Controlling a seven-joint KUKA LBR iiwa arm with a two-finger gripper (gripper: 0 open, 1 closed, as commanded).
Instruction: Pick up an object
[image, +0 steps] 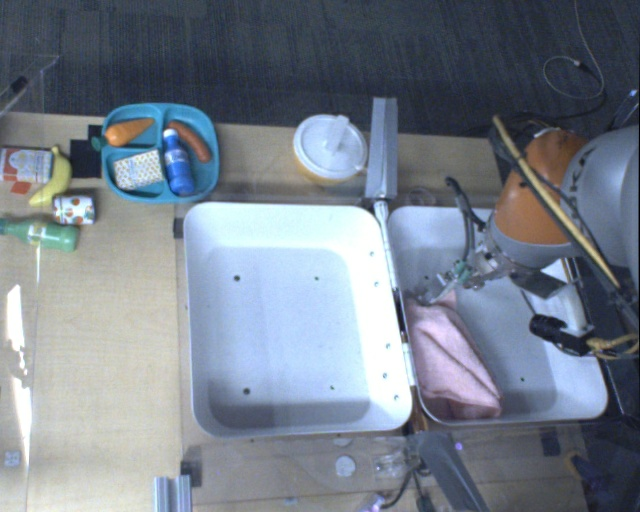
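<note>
Reaching in over the right bin (560, 400), the grey arm with its orange band (530, 200) brings its gripper (447, 287) down just above the top end of a pink cloth (452, 360). The cloth lies crumpled along the side of the right bin nearest the left bin (290, 320) (the bigger white one). I cannot tell if the gripper is holding the cloth. Past the far edge of the left bin stands a yellow cup with a white lid (330, 148). Further along that far side sits a blue tray (165, 150) with toy food, and beside the tray lie a banana (52, 178), a small can (73, 209) and a green bottle (40, 234).
</note>
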